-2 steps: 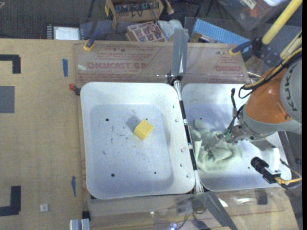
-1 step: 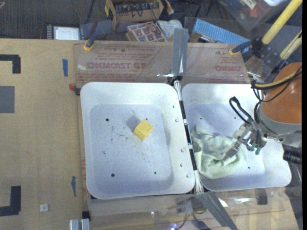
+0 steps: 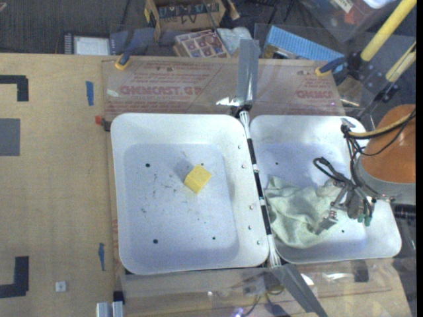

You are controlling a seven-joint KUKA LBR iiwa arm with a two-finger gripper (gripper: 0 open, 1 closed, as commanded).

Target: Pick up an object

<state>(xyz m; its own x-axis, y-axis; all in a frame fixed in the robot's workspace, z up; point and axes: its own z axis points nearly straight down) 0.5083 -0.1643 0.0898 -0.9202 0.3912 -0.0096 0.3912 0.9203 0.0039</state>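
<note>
Camera view, slanted down over the bench. Far left: bare wooden benchtop (image 3: 53, 177) with black corner marks and two strips of blue tape. Left bin (image 3: 132, 144): white, shallow, floor speckled with dark flecks. One yellow block (image 3: 197, 179) sits near the bin's middle, turned at an angle, flat on the floor, well apart from every wall. Nothing touches it.

Centre: the two bins meet along a dark seam with small white clips. A sheet of clear plastic (image 3: 165, 91) with red lettering lies behind both bins.

Right bin (image 3: 291, 137): a crumpled pale green-white cloth (image 3: 294, 210) lies bunched in the lower half, near the dividing wall and spreading toward the front rim. The gripper (image 3: 328, 220) is low over the cloth's right part, its tip at or just on the fabric; contact cannot be confirmed. Whether the fingers stand apart or together cannot be told, as cables and wrist hardware clutter the spot. Black cables loop above it. Right edge: the arm's orange band (image 3: 393, 154) over the bin's right rim.
</note>
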